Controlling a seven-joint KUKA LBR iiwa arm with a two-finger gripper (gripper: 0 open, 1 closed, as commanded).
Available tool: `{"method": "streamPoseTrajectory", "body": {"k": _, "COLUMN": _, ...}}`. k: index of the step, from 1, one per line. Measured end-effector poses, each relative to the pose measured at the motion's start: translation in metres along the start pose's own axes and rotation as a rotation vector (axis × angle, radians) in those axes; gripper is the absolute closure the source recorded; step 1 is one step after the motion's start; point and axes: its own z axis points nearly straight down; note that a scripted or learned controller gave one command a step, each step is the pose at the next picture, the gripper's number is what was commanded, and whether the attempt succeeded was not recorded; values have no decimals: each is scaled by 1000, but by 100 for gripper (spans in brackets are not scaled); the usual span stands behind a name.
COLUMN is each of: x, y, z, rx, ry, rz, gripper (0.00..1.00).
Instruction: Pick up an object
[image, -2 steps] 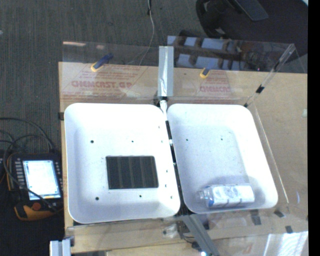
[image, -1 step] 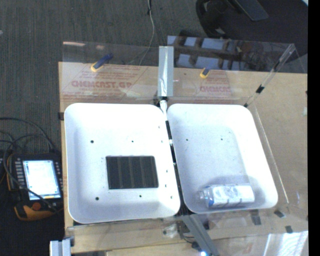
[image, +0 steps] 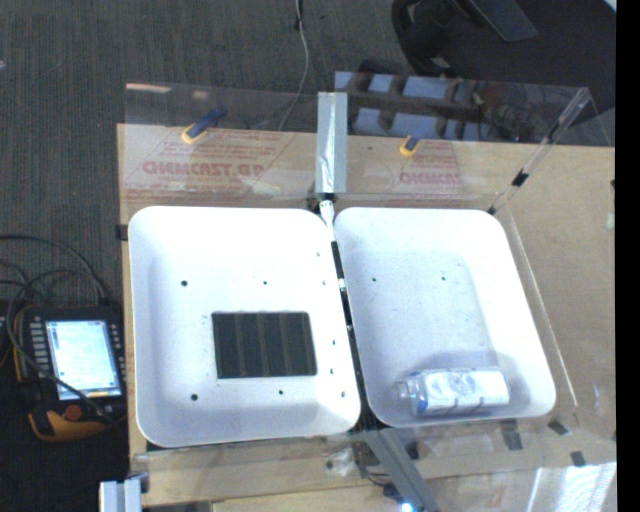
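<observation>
Camera view, from above and at a slant: two shallow white bins are set side by side on a brown board (image: 585, 240), their inner rims touching along a dark seam. In the left bin (image: 150, 300) a flat panel (image: 264, 344), dark, rectangular and ribbed into four upright strips, lies flat on the floor, towards the near side and a little right of the middle, apart from every wall. Small dark dots are scattered over the floor around it. In the right bin (image: 520, 290) a bottle (image: 455, 390), clear with a white and blue label, lies on its side along the near wall, its long axis running left to right and its narrower end towards the left; whether it touches the wall cannot be told. These two are the objects offered for picking, one in each bin, well apart. The state of the gripper cannot be told. Behind the bins a grey post (image: 331, 145) stands upright at the seam, and clear sheets (image: 250, 150) rise along the far edge of the board, with red lettering seen through them. A yellow clamp (image: 203, 124) sits on the left sheet and a second yellow clamp (image: 409, 147) on the right one. To the left of the board, on the dark carpet (image: 60, 150), a pendant (image: 78, 358) with a lit screen lies face up, with black cables (image: 40, 255) looping beside it.
</observation>
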Motion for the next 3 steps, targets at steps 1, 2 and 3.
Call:
{"method": "streamPoseTrajectory", "body": {"k": 1, "x": 13, "y": 3, "z": 0, "rx": -1, "ry": 0, "rz": 0, "gripper": 0}}
{"method": "streamPoseTrajectory", "body": {"k": 2, "x": 17, "y": 3, "z": 0, "rx": -1, "ry": 0, "rz": 0, "gripper": 0}}
{"method": "streamPoseTrajectory", "body": {"k": 3, "x": 0, "y": -2, "z": 190, "rx": 7, "ry": 0, "rz": -80, "gripper": 0}}
